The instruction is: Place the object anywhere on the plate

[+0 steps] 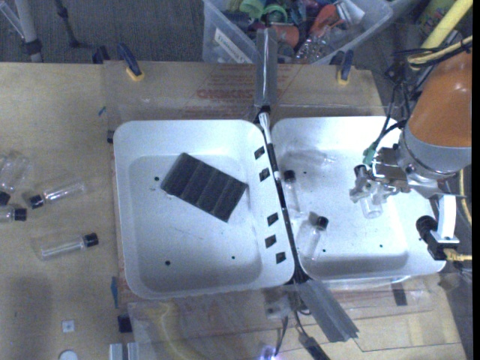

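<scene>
A wooden desk [60, 126] is seen from above, bearing two shallow white bins side by side, split by a dark divider with black clips. The left bin [135, 145] holds a dark ribbed rectangular plate [204, 187], laid flat and turned at a slant, in the bin's upper middle. The right bin [337, 257] holds clear vials. The grey arm [442, 118], with its orange band, reaches in from the right over the right bin's right half. At its end the tool [370, 201] hangs low above the bin floor, and a clear vial [371, 205] appears between its tips; whether the fingers are closed on it or merely around it cannot be told, since the glass is hard to make out.

A second clear vial with a black cap [313, 227] lies in the right bin near the divider, well apart from the tool. Another faint clear vial [289, 190] lies just beside the divider. On the desk to the left of the bins, several more capped vials [67, 244] are scattered. Behind the bins a clear tub of coloured items [292, 10] is seen.
</scene>
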Tool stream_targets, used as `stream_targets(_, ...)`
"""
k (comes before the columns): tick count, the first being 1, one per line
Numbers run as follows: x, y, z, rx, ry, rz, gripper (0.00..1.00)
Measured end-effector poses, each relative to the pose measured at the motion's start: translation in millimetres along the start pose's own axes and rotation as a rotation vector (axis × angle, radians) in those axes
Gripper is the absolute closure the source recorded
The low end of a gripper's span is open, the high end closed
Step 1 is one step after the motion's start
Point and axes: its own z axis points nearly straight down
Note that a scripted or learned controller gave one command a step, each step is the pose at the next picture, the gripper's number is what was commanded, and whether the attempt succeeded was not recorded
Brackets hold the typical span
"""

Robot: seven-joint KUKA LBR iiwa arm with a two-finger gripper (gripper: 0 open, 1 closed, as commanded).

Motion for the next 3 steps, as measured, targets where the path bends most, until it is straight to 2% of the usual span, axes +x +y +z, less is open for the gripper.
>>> stream_targets(1, 73, 58, 27, -0.002, 0.0, 0.27, 1.0)
stream_targets(2, 145, 102, 21, -0.001, 0.0, 0.484, 1.0)
stream_targets(3, 212, 112, 81, 0.001, 0.002, 0.545, 1.0)
